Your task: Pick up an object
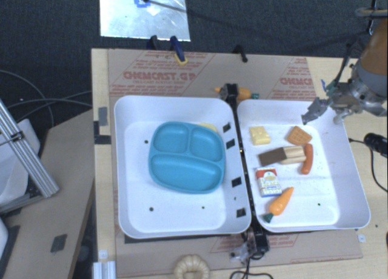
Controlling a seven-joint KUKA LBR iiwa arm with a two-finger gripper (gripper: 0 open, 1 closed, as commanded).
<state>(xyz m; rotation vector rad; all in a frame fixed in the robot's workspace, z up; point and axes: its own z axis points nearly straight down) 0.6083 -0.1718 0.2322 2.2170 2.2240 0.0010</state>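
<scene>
Nothing is yet lifted: the end effector (316,113), its fingers spread and bare, is held at right of frame above the cracker (299,135) lying in the right bin (345,211).

- white bins (182,226): smooth plastic, slight sheen
- blue divided plate (187,156): smooth matt plastic
- desk (200,68): brown cardboard-like sheet, printed red lettering, matt
- carrot (280,201), sausage (307,158), cheese wedge (260,135): toy-like plastic, smooth
- small box (268,182): printed, paper-like
- floor (48,23): dark carpet, rough
- square sheet (144,5) on floor: shiny, reflective, metal-like
- gripper (330,109): grey metal, dull
</scene>
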